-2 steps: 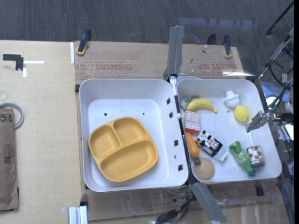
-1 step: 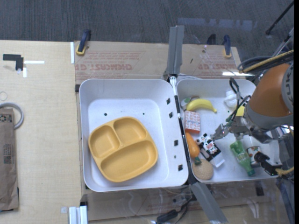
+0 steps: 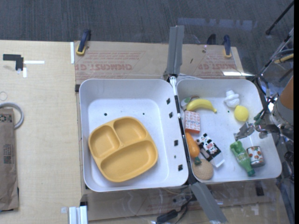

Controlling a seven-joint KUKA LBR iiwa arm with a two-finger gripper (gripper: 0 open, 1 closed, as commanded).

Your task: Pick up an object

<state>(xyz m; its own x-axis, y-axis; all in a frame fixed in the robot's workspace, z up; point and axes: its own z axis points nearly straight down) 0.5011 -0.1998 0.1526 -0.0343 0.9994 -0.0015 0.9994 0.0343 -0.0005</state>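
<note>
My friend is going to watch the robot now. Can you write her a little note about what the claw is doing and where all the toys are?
Claw: over the right white bin, near its right wall, holding nothing that I can see; open or shut is unclear.

Right bin: yellow plastic banana, yellow lemon, small white toy, orange-and-white box, orange carrot, black-and-white toy cow, tan round bun, green bottle, red-labelled can.

Left white bin: yellow divided plate.

Done: nothing picked up yet. Left: grab one toy and lift it.

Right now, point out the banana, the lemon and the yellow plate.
banana (image 3: 201,105): camera view, middle of its curve.
lemon (image 3: 241,113): camera view, its centre.
yellow plate (image 3: 123,148): camera view, central divider ridge.
</note>
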